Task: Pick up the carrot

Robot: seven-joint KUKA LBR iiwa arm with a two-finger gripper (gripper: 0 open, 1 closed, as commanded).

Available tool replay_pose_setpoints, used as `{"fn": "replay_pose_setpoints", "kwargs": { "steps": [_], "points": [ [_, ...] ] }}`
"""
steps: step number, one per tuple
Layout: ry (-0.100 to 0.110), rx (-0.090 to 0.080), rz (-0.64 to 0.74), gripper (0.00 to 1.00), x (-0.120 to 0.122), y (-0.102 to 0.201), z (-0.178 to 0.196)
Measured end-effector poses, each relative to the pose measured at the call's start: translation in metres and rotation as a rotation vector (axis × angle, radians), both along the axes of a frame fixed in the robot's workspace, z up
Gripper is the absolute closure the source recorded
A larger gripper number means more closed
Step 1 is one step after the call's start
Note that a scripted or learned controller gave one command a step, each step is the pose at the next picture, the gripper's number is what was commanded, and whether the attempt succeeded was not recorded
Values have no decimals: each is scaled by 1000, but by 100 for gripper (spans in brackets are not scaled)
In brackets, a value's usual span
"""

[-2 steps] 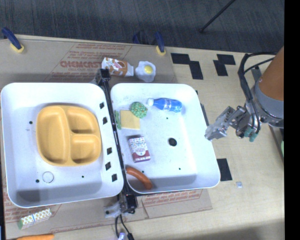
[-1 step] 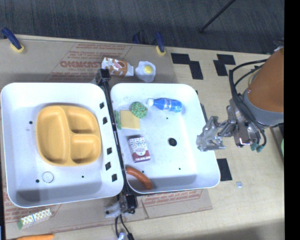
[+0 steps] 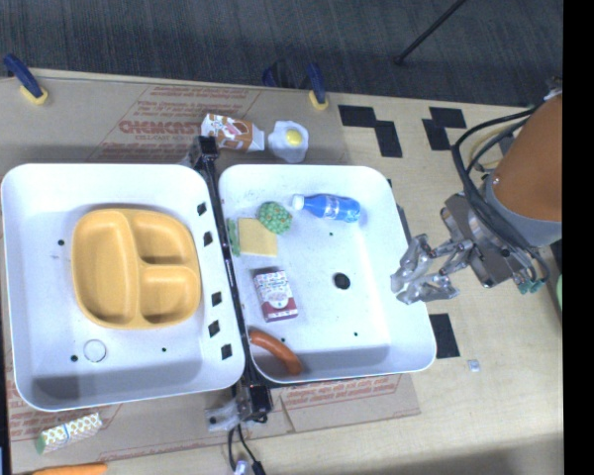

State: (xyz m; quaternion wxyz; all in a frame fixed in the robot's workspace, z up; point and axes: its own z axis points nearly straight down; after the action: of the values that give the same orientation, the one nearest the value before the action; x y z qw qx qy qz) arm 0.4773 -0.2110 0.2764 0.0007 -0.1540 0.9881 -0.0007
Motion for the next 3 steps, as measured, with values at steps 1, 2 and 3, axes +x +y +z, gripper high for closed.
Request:
{"fn": "replay_pose_setpoints", "kwargs": {
  "steps": [1,2,3],
  "points": [
    [1,0,379,100,9,0,14],
    [5,2,617,100,9,1,-15],
    [2,0,880,100,9,0,-1]
  ]
}}
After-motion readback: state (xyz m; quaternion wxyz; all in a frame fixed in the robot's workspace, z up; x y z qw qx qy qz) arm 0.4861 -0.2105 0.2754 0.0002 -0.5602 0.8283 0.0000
